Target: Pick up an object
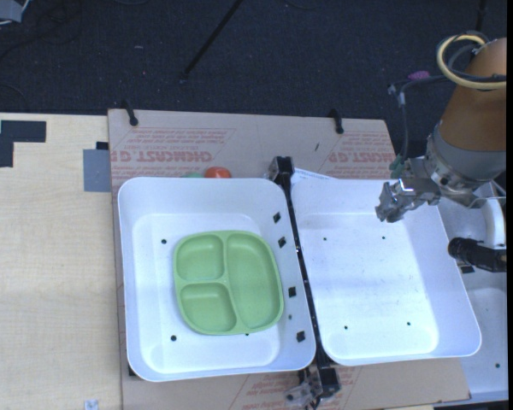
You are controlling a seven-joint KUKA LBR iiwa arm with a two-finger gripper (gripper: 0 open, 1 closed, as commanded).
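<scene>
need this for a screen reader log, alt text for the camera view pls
A green divided tray lies in the left white bin, while the robot's gripper hangs over the upper right part of the right white bin, far from the tray. A small orange object sits behind the left bin's far rim.

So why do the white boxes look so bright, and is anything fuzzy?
Camera view: light from above bounces off the two shallow white plastic bins, so they glare; the green three-part plastic tray stays sharp with hardly any shadow; the robot's metal hand looks a bit fuzzy; the floor behind is dark.
</scene>
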